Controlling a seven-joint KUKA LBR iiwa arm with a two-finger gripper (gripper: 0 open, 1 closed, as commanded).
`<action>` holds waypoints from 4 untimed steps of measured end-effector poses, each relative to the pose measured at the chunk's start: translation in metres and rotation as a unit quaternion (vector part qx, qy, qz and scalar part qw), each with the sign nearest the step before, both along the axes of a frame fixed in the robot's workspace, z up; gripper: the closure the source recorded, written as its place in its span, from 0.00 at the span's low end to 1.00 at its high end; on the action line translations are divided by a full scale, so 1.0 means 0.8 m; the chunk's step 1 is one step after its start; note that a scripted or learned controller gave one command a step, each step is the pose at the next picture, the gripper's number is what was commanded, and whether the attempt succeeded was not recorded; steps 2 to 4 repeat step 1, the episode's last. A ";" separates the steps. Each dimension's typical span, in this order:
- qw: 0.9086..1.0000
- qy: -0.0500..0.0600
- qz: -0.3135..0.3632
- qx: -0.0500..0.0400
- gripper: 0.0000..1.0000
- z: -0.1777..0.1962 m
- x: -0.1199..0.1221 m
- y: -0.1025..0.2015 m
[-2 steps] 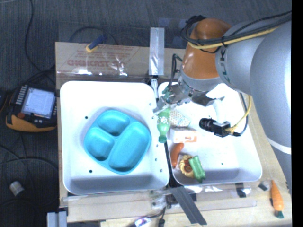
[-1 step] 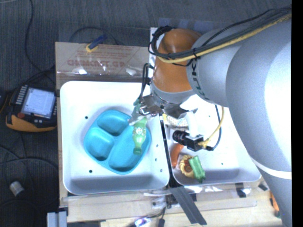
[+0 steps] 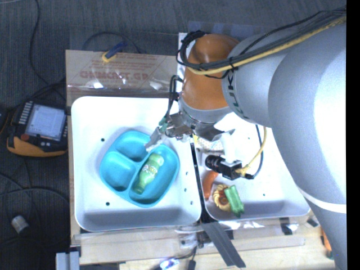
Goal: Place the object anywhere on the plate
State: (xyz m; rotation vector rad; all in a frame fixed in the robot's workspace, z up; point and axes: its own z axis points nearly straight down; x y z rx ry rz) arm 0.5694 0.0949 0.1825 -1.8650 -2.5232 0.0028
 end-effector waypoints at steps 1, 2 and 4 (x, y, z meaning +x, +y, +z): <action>0.996 0.000 0.093 -0.001 0.00 0.000 -0.034 0.000; 0.996 0.000 0.093 -0.001 0.00 0.000 -0.034 0.000; 0.996 0.000 0.093 -0.001 0.00 0.000 -0.034 0.000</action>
